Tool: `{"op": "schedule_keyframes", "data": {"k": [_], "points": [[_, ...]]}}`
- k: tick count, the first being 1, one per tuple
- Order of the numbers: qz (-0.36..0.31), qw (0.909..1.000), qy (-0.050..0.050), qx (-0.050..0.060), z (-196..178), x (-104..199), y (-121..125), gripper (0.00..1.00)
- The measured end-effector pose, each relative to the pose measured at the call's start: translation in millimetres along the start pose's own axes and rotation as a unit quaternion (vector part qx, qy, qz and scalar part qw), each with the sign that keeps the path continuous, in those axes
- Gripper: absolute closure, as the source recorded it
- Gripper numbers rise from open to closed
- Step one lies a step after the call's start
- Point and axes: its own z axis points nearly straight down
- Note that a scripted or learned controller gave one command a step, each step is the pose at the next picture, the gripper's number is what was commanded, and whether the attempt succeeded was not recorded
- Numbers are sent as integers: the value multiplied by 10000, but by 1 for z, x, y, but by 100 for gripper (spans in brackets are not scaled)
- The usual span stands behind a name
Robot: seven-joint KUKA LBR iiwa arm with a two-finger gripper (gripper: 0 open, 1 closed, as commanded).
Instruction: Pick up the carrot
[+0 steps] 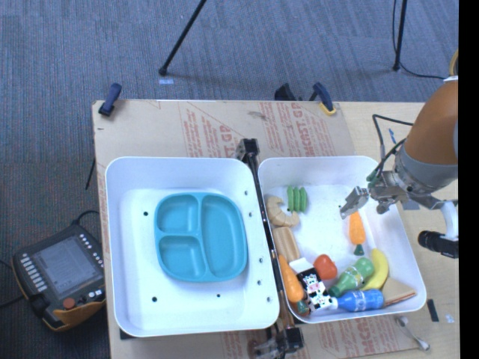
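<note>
carrot (357, 229): small orange toy with a green tip at its lower end, lying near the right wall of the right bin (340, 164), apart from the cluster of toys along the bin's lower edge. left to right: a pendant controller (60, 275) on the carpet; the left bin (127, 172) holding a blue divided plate (200, 235); then, in the right bin, a croissant (282, 213), green pea pods (297, 197), a baguette (286, 244), a second, longer orange carrot-like piece (291, 283) against the left wall, a tomato (325, 266), a cow-patterned carton (314, 289), a green bottle (350, 277), a blue bottle (359, 301) and a banana (379, 268). gripper (372, 197): hovers just above the small carrot's upper end, fingers spread apart on either side, nothing between them. judged step: approach, grasp not yet made. the next move calls for a straight descent so the fingers straddle the carrot's narrow body, then closure across its width; the bin wall close by leaves little room on that side.
</note>
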Motion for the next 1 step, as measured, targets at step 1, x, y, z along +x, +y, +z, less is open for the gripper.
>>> {"op": "schedule_keyframes", "data": {"k": [1], "points": [[-652,9979,-7,-14,68,-5,39,0]]}}
